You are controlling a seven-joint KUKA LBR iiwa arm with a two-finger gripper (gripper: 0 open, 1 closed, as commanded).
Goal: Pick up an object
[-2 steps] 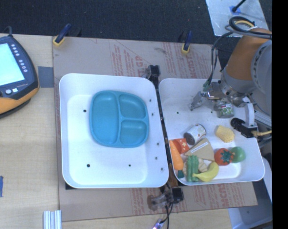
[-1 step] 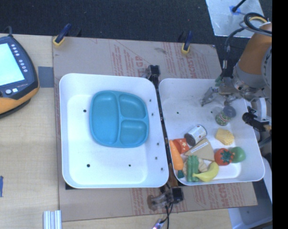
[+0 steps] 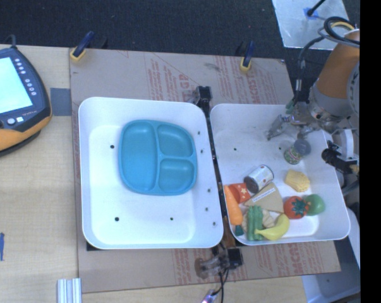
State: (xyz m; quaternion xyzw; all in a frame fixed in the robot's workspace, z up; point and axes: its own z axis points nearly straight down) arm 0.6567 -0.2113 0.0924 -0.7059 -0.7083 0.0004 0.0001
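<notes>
My gripper (image 3: pixel 294 126) hangs over the far part of the right bin (image 3: pixel 241 128), its two fingers spread wide and nothing between them. Just in front of it a small grey-green jar (image 3: pixel 296 151) stands on the bin floor, apart from the fingers. Nearer the front of this bin lie a silver can (image 3: pixel 258 178), a yellow block (image 3: pixel 297 180), a red tomato (image 3: pixel 295 207) with a green piece (image 3: pixel 314 203) beside it, a banana (image 3: pixel 273 230), an orange carrot (image 3: pixel 233 207), a green vegetable (image 3: pixel 255 221) and a tan wedge (image 3: pixel 270 201).
The left bin (image 3: pixel 98 188) holds a blue divided plate (image 3: pixel 157 156). An orange-edged tablet (image 3: pixel 10 100) rests on the bench at the far left. Clamps (image 3: pixel 81 46) hold the cardboard sheet at the back edge.
</notes>
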